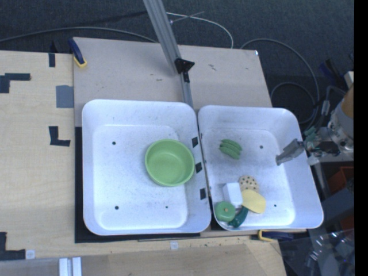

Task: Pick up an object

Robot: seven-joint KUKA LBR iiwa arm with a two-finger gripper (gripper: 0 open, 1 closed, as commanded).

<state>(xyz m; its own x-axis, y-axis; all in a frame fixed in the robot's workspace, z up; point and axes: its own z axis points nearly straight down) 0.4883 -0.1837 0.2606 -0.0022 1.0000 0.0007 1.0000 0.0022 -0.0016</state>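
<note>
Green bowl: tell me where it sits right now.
The green bowl sits in the left bin, near its right wall, across the divide from the ridged green object.

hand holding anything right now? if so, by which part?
Nothing is held. The hand sits over the right bin's right side with nothing between its fingers; the ridged green object and the cluster by the yellow piece lie apart from it.

A green bowl [169,163] sat in the left bin [103,119]. The right bin [282,122] held a green ridged object [230,148], a speckled piece [248,182] and a yellow piece [254,201]. The pincer [286,153] hovered over its right side.
</note>
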